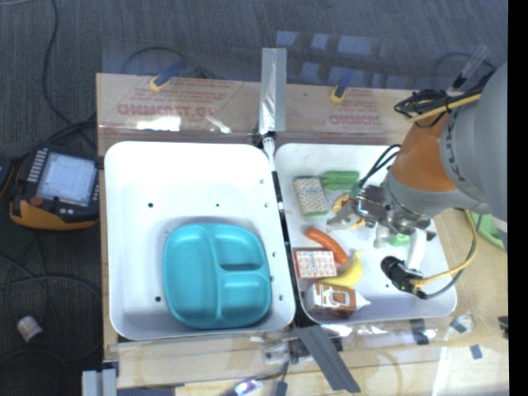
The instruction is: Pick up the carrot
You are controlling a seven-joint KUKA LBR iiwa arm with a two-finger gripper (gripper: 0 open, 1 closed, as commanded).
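Gripper [351, 211] low in the right bin [429, 304], finger spread cannot be told, tip just beside the carrot [325, 240]. Arm: grey, orange band, reaching from the right. Carrot: orange, tapered, lying between a patterned box [309, 195] and a banana [348, 272]. Left bin: teal divided plastic tray [216, 275].
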